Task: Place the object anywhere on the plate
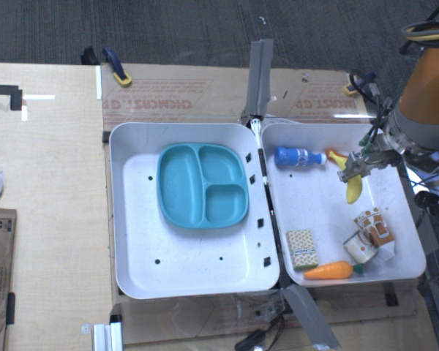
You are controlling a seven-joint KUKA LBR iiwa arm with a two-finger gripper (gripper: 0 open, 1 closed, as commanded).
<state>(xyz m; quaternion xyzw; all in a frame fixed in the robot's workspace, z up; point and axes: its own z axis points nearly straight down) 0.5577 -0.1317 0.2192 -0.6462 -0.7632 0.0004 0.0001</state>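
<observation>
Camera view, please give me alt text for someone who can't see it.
A robot gripper hovers over a banana in the right white bin, which also holds a blue bottle, a carrot, a small box and a carton. The left bin holds a teal divided plate.

You've got a teal plate (203,186), blue bottle (298,157), yellow banana (353,189), orange carrot (328,270), white bins (132,269), tan desk (44,174).
</observation>
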